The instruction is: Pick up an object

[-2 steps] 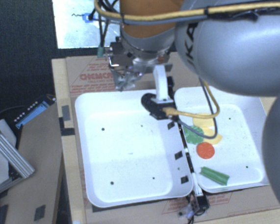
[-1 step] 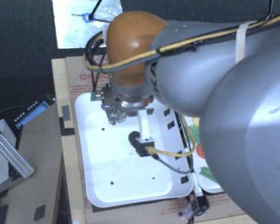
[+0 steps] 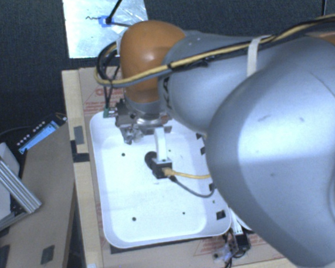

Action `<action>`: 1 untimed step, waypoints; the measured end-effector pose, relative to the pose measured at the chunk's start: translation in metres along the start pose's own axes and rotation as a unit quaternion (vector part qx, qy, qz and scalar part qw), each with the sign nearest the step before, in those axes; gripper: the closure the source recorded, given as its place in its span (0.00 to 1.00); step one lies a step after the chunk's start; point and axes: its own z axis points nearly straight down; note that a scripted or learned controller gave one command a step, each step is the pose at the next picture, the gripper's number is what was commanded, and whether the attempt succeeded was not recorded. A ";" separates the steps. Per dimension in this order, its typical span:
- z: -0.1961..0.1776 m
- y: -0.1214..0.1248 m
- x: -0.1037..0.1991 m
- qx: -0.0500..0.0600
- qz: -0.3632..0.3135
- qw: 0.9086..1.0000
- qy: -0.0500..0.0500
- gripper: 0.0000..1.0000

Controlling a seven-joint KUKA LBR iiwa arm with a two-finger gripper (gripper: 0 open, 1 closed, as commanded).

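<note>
My arm (image 3: 284, 125) is grey, with an orange band (image 3: 145, 53) above the wrist and a yellow cable (image 3: 207, 55) running along it. The bin (image 3: 146, 215) below is white, dotted with small dark specks. Far off lies a silvery sheet (image 3: 89, 26) against dark cloth (image 3: 13, 57).

A crinkled silver foil sheet (image 3: 105, 21) lay flat against the dark backdrop at top. Ribbed aluminium rails (image 3: 7, 178) leaned at the left, near a blue-and-black strip (image 3: 38, 134) on the brown board (image 3: 44, 230).
</note>
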 end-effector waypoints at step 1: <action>-0.115 0.027 -0.059 -0.008 0.002 1.000 0.002 1.00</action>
